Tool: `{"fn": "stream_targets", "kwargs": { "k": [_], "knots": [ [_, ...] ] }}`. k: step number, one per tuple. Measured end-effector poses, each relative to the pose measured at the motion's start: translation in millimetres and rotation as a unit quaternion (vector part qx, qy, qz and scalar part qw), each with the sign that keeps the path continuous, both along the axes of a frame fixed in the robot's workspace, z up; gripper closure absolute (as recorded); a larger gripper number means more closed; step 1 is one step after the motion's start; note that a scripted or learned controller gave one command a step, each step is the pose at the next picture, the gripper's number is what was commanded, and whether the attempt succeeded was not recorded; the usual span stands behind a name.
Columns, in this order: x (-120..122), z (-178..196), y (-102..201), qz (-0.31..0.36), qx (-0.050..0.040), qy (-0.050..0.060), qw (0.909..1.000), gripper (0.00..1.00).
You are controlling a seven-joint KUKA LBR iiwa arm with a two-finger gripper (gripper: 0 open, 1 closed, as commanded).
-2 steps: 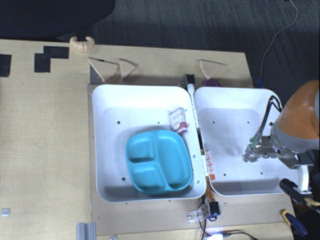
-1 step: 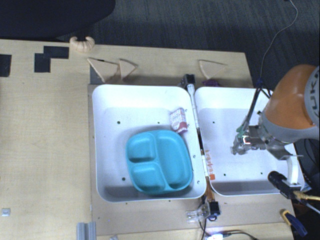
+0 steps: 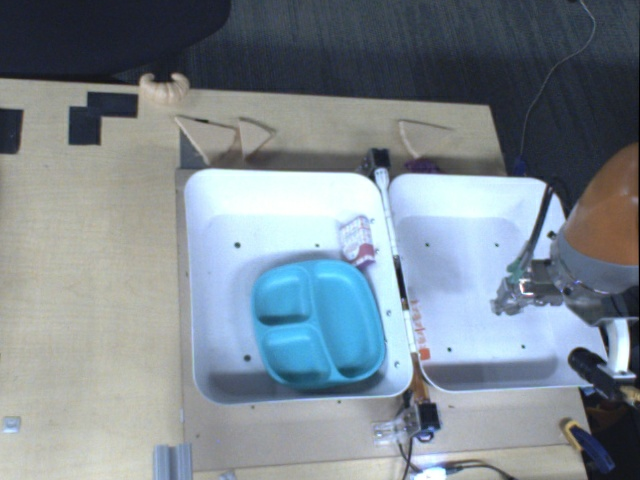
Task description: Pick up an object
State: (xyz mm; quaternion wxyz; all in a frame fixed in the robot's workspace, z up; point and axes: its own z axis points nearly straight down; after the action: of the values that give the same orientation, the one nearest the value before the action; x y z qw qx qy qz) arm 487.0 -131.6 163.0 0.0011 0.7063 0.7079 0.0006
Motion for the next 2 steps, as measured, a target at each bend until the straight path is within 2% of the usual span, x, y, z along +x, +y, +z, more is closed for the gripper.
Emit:
{"fn": "stream_targets", "kwargs": {
  "k": [1, 2],
  "knots": [
    [51, 22, 83, 0.001, 0.0011, 0.0, 1.0, 1.0],
    [0, -27, -2, 0.0, -0.0003, 0.0, 1.0, 1.0]
  ]
}}
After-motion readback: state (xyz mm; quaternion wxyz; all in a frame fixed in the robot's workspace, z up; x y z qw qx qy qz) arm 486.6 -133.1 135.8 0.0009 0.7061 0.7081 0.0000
